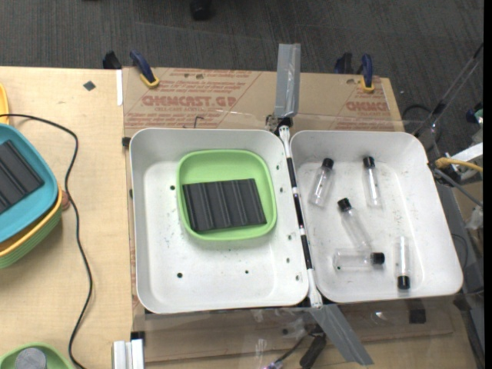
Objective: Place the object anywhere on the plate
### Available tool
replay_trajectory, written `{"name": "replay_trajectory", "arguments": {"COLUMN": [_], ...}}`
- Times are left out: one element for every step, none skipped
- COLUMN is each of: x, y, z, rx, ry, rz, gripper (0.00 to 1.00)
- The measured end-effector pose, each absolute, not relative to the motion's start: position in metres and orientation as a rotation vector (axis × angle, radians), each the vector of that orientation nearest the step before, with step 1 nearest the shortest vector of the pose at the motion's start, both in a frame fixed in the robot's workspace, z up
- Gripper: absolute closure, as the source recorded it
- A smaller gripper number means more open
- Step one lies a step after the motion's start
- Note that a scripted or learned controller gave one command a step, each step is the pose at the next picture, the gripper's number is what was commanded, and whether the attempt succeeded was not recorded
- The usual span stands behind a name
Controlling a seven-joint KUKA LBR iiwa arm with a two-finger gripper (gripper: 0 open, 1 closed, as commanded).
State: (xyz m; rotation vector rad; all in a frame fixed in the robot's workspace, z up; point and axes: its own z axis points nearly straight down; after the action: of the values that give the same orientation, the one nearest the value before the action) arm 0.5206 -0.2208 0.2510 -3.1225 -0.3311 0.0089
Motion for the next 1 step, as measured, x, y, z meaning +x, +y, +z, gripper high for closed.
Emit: {"name": "replay_trajectory", "arguments": {"x": [0.5206], "y": [-0.2215], "z": [0.2409], "rx": [-3.124], "ry": [-0.317], "rz": [0.010], "gripper": [0.00]}}
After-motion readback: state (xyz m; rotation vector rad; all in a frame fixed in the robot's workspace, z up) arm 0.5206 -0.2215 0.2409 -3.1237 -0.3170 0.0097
